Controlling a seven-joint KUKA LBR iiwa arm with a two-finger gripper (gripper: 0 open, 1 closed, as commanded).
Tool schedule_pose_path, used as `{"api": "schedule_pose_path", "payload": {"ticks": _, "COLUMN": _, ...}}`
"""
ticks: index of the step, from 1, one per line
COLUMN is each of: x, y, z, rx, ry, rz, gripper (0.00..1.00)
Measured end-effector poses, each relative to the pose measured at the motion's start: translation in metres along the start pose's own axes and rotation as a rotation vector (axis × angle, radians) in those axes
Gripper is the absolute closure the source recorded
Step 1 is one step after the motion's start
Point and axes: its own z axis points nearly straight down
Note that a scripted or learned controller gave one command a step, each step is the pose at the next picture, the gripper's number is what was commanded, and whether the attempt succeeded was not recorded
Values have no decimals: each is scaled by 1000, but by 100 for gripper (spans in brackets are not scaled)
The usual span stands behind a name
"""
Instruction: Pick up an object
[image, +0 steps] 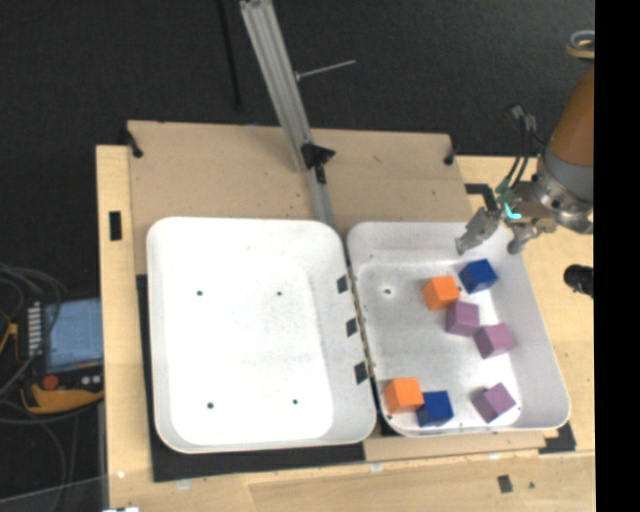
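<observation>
My gripper (496, 237) hangs over the far right corner of the right bin (400, 330), its two fingers spread open with nothing between them. Just below it lies a blue cube (479, 275), with an orange cube (440, 292) to its left. Two purple cubes (463, 318) (494, 340) sit a little nearer the front. Along the front wall are another orange cube (404, 393), a blue cube (435, 408) touching it, and a purple cube (493, 402).
The left bin (245, 330) lies beside the right one, joined by black clips. A slanted metal rail (285, 95) rises from behind the bins. A blue device (70, 335) with cables sits off the bench's left edge.
</observation>
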Motion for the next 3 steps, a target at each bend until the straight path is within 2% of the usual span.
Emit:
{"api": "schedule_pose_path", "payload": {"ticks": 1, "x": -5, "y": 4, "z": 61, "rx": 5, "ry": 1, "rz": 4, "gripper": 0}}
{"api": "schedule_pose_path", "payload": {"ticks": 2, "x": 2, "y": 4, "z": 107, "rx": 4, "ry": 1, "rz": 2, "gripper": 0}}
{"api": "schedule_pose_path", "payload": {"ticks": 3, "x": 2, "y": 5, "z": 129, "rx": -2, "ry": 3, "rz": 2, "gripper": 0}}
